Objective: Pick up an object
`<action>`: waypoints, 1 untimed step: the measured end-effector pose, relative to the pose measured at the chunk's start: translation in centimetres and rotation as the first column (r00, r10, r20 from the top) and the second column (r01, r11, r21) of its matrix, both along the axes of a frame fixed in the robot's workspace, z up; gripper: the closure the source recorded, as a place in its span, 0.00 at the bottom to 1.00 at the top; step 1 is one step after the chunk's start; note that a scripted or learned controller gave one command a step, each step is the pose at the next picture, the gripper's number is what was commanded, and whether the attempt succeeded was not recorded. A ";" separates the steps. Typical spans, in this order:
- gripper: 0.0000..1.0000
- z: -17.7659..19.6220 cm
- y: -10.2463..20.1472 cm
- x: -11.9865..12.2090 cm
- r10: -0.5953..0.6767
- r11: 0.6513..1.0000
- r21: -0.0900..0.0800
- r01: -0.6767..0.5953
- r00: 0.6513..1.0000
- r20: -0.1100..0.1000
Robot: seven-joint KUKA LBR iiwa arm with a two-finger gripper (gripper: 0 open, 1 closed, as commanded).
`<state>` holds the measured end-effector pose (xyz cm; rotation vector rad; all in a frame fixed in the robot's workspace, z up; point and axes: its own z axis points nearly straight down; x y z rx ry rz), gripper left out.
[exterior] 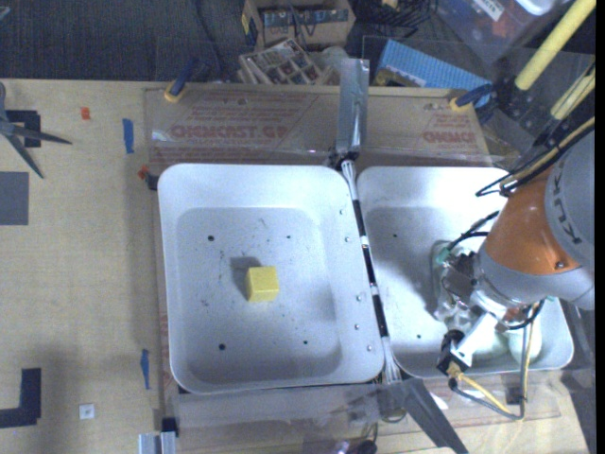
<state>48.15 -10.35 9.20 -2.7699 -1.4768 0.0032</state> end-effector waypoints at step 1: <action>1.00 10.8 0.7 -0.1 -0.247 0.969 -0.004 0.247 0.969 -0.004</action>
